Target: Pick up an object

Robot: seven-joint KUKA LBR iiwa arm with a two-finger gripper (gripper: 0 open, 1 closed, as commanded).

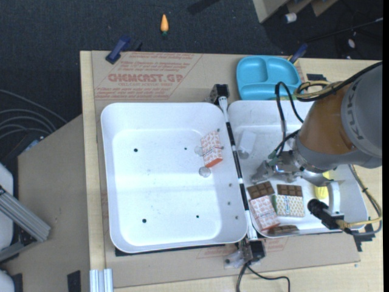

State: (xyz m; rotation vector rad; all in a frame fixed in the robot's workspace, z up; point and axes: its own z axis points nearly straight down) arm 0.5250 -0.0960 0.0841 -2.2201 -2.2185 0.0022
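Currently I see two white bins side by side on the counter (91, 199). The arm (331, 126) reaches in from the right and hangs over the right bin (255, 117). The pincer (276, 168) is low near that bin's middle, just beyond a cluster of packs. I cannot tell whether the pincer is open or closed; the wrist hides it from this angle.

I count five loose things in the right bin, all toward its near side. One brown pack (261, 190) lies closest to the pincer, by the wall next to the other bin. Just to its right lies one green pack (290, 204) with a brown top edge. One red pack (263, 212) sits nearer me, close against those two. One brown strip (282, 229) lies along the near rim, below the red and green packs. One yellow piece (321, 193) lies right of the green pack, partly hidden by the robot.

The left bin (158, 193) holds two things, both near its right wall. One is a red-and-white carton (211, 149), tilted. The other is a small grey disc (205, 171), just nearer me and apart from the carton.

Beyond the right bin, one teal plate (267, 78) with compartments rests on the counter, at the bin's far rim; I cannot tell whether they touch. One sheet of printed cardboard (152, 72) lies behind the left bin. One blue clip (118, 48) sits at the counter's far-left corner. One orange bit (164, 23) lies on the dark floor beyond.
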